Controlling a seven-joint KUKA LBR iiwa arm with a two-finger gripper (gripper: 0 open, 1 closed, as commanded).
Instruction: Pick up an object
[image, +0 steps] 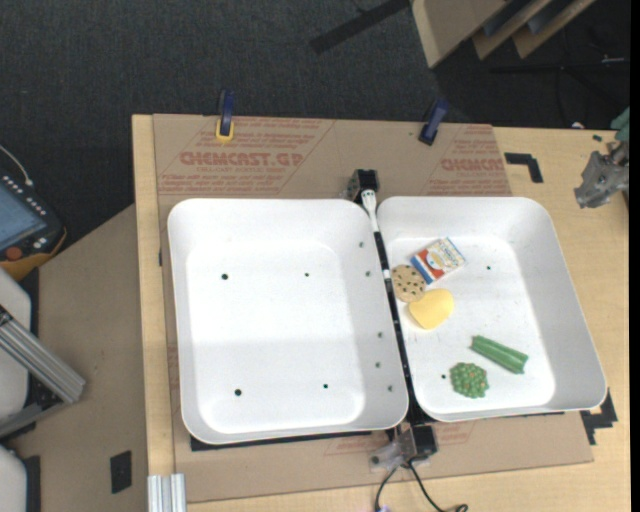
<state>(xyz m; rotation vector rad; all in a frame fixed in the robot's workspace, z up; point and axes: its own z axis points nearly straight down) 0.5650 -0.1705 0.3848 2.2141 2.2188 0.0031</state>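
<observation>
Take the divider (385, 290) between the two bins as your landmark: to its left you see the left bin (200, 230), and just right of it, in the right bin (560, 260), a round cookie (407, 283) with a small red, white and blue packet (439, 259) up beside it. Below the cookie lies a yellow piece (431, 309), further right a green broccoli floret (468, 379) and a green stick (498, 353). Well right of the divider, past the right bin's far corner, you find the gripper (602, 180), and whether it is open I cannot tell.
</observation>
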